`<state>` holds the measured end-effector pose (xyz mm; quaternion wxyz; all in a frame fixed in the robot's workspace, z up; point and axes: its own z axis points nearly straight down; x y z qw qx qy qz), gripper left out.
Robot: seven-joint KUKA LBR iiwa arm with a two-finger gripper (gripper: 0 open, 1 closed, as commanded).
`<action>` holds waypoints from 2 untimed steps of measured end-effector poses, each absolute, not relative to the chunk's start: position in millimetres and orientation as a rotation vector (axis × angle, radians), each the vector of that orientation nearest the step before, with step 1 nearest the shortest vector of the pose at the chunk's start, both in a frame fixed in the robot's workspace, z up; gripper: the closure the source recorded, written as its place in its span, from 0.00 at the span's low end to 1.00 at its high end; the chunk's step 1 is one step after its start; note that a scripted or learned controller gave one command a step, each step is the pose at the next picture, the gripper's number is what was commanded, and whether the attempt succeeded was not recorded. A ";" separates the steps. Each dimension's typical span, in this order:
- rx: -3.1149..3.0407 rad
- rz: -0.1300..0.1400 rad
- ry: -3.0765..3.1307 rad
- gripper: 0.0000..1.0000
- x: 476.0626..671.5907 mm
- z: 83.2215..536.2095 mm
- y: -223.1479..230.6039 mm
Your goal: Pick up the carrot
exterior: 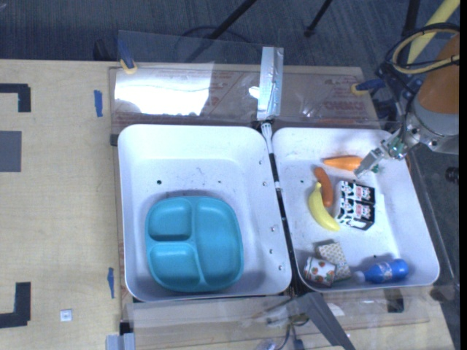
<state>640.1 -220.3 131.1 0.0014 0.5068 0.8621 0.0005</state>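
Presently the end effector [371,162] is seen low over the upper right part of the right bin [419,217], its fingertips set just at the right end of the carrot [341,163]; whether anything is clasped cannot be told, since the tips are small and blurred. The carrot is laid roughly level on the bin floor, its narrow end pointed left, and it is not lifted. Behind the end effector the grey arm [438,115] with its orange band is reached in from the right edge, with yellow and black cables looped above it. Just below the carrot a small orange-red sausage-like item [325,184] is laid, and a yellow banana [319,208] is curved directly beneath and touching it. Just right of these a black and white patterned packet [357,204] is placed flat. Near the bin's front edge a crumpled patterned cup [327,263] is found, and to its right a blue bottle [384,271] is laid on its side. In the left bin [139,152] a teal divided plate [194,242] is set toward the front. Both bins are carried on a light wooden worktop [51,217], where black and blue tape marks are seen on the left.
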 end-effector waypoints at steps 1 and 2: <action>1.213 -0.009 2.923 0.00 662.7 87.2 -206.9; 1.202 -0.001 2.895 1.00 668.4 99.5 -207.3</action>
